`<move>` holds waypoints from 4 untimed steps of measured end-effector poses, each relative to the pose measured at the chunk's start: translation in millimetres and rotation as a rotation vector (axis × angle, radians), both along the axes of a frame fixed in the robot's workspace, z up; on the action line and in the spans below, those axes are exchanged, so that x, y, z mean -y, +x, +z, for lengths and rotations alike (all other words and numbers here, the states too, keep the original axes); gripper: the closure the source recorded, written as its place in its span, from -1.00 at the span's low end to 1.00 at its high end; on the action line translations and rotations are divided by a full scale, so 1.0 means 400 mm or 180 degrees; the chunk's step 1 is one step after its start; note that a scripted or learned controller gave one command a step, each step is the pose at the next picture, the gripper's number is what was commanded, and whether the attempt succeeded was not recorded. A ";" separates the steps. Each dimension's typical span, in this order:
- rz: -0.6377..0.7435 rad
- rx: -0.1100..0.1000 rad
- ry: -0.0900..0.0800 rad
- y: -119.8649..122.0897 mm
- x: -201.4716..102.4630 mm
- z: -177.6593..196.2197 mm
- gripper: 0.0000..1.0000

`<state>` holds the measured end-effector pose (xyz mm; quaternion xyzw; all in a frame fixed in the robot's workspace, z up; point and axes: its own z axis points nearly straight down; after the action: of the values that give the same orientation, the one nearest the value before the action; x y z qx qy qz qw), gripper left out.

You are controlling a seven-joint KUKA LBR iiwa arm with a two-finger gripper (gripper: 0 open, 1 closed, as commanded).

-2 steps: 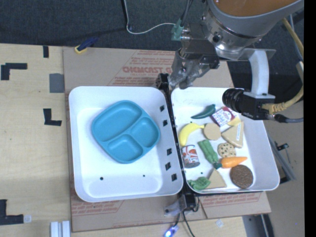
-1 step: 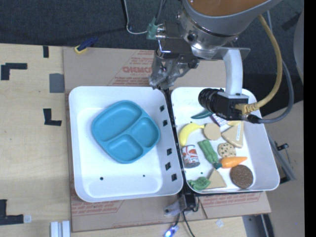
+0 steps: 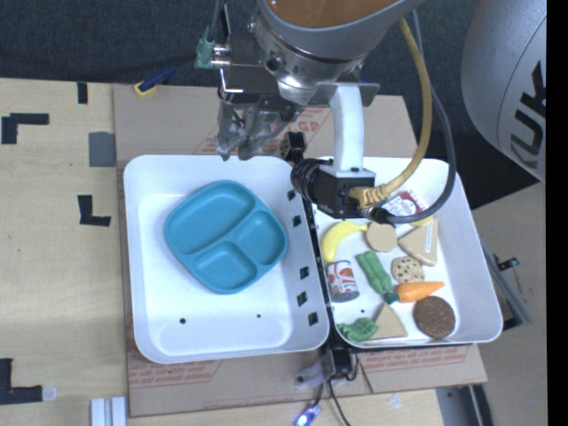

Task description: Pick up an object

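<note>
A heap of toy food fills the right bin [image 3: 470, 264], just across the shared wall from the blue divided plate [image 3: 225, 235], which lies alone in the left bin [image 3: 142, 264]. Nearest the plate is a yellow banana [image 3: 341, 236] and, below it, a small red-and-white can [image 3: 343, 280]. Farther from the plate lie a green pickle-like piece [image 3: 374, 272], a speckled cookie [image 3: 406, 269], an orange carrot [image 3: 419, 290], a pale cheese wedge [image 3: 423, 243], a round brown patty [image 3: 435, 316], a tan wedge [image 3: 390, 321] and a green leafy piece [image 3: 359, 330]. A red-and-white packet [image 3: 404, 204] sits toward the far side of that bin.

The pieces overlap, so several outlines run together and their edges are hard to separate. A black fitting with a brass connector [image 3: 333, 188] and a tan hose [image 3: 424, 105] cover part of the heap.

The grey arm [image 3: 328, 16] enters at the top, cut off by the picture's edge. Its gripper [image 3: 245, 140] hangs above the far rim of the left bin, beyond the plate's far edge. The fingers appear as a blurred dark cluster; whether they are spread or closed cannot be told, and nothing is seen between them.
</note>
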<state>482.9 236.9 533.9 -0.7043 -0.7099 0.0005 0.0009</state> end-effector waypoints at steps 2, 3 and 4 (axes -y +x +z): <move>-0.0015 -0.0013 -0.0005 -0.002 0.063 -0.661 1.00; -0.0032 0.0037 0.0007 0.004 0.175 -0.362 1.00; -0.0032 0.0008 -0.0005 0.002 0.267 -0.343 1.00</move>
<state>483.9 129.9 396.8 -0.7079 -0.7063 0.0002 -0.0005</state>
